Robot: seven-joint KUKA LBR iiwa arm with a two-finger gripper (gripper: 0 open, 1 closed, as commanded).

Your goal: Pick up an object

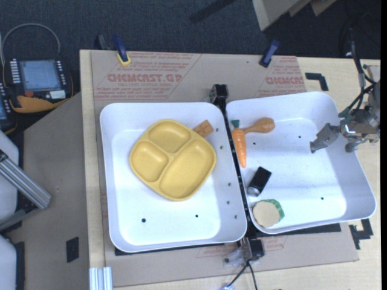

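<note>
In the right bin (314, 204) lie an orange carrot (240, 147), a tan pear-shaped piece (259, 125), a small black block (259, 180) and a round tan disc with a green rim (266, 213). All of these sit in that bin's left half. My gripper (334, 145) hangs over the bin's right side, far from them, open, with a grey finger (323, 138) pointing left and nothing between the fingers. The left bin (163, 222) holds a yellow divided plate (173, 159), and a brown piece (203, 127) pokes out at its far right edge.
The bins stand side by side on a cardboard-covered bench, with a black clamp (219, 92) at the far end of their shared wall and another (251, 249) at the near end. A control pendant (37, 80) lies off the bench at far left.
</note>
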